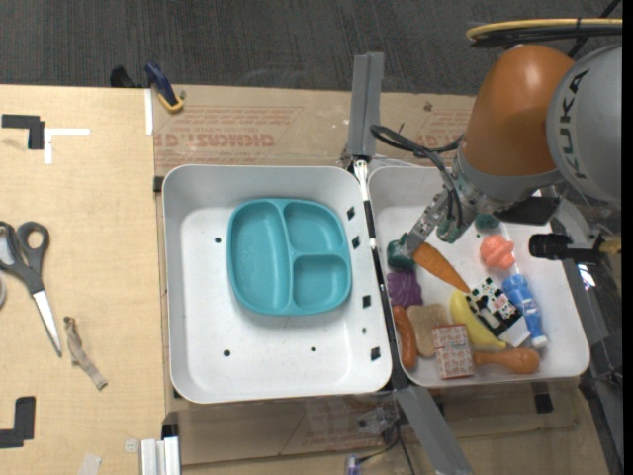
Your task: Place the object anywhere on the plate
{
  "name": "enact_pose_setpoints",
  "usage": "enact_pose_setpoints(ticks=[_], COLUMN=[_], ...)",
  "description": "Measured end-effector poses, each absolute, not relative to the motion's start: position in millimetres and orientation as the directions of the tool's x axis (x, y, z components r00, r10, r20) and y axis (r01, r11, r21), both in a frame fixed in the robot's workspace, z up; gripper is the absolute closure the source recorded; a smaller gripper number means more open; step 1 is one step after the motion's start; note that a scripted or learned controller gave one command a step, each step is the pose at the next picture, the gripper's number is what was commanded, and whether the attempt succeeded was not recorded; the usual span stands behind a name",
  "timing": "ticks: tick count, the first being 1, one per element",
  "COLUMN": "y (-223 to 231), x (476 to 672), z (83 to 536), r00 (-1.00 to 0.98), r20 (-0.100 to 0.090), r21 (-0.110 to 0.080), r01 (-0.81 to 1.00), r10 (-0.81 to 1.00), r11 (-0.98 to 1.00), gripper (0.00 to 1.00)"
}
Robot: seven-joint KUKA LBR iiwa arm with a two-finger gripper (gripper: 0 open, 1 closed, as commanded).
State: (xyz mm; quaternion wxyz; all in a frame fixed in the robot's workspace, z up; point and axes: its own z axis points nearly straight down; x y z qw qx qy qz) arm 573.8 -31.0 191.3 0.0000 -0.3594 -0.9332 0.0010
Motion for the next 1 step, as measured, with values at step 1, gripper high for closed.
enact_pose_setpoints(ticks=[1], y=[34.7], x=[612.7], z=[191.0], r00=[-0.731], r20=[-0.001], r21=[0.0], r01=[0.683], r10=[0.683], r11=[0.731], gripper=[1.0])
